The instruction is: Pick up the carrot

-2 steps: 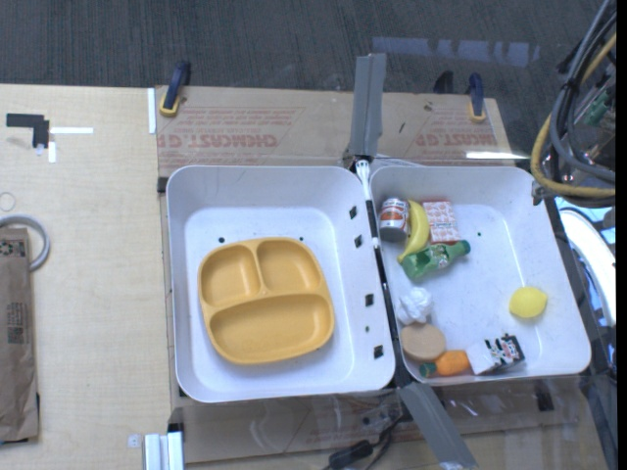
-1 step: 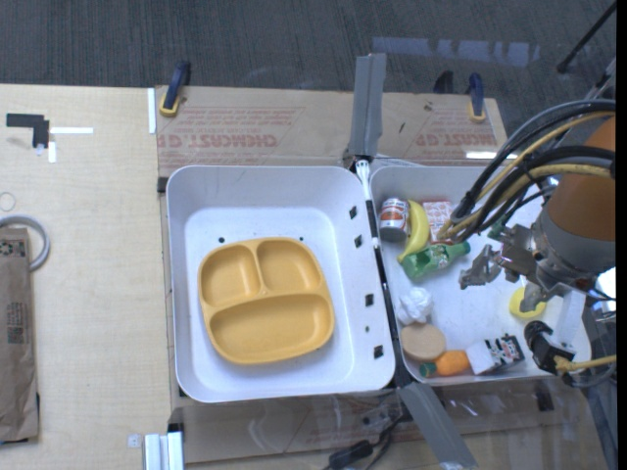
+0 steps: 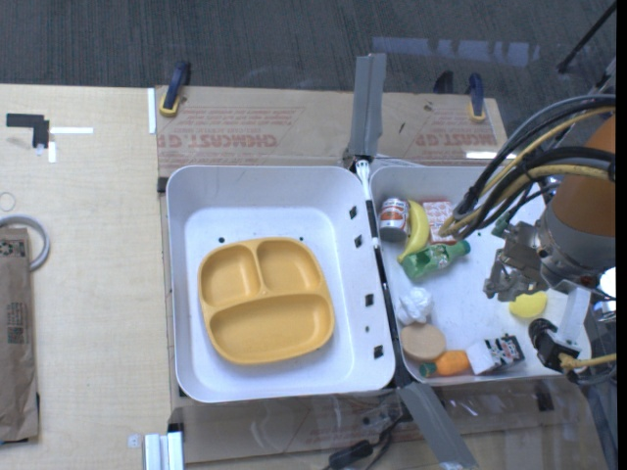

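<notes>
Orange carrot (image 3: 452, 363) at right bin's (image 3: 460, 306) near edge, beside tan round block (image 3: 423, 342); gripper (image 3: 506, 280) hovering over bin's right side, apart from carrot, grip state impossible to tell; yellow divided plate (image 3: 265, 300) in left bin (image 3: 186, 262)

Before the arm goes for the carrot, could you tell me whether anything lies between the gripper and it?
The carrot lies at the right bin's near edge, touching a tan disc on one side and a small white box on the other. The gripper is up and right of it; the box lies roughly on that path.
</notes>
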You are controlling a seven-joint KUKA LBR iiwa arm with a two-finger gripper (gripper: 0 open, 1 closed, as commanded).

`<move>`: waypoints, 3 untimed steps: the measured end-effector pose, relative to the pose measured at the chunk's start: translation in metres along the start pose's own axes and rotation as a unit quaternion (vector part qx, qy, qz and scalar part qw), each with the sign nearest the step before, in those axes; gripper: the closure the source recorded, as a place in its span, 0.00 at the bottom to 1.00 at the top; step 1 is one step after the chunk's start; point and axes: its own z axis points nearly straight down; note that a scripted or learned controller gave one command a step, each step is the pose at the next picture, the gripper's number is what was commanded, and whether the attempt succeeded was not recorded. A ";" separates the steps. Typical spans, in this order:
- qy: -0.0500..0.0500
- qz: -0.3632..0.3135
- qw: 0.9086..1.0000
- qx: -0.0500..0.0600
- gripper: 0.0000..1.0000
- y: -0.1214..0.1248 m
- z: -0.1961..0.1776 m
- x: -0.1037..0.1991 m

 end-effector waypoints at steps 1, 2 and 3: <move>0.001 0.128 0.992 -0.002 1.00 -0.005 -0.107 0.012; 0.001 0.143 0.990 -0.002 1.00 -0.012 -0.104 0.026; 0.001 0.289 0.957 -0.001 1.00 -0.001 -0.051 0.003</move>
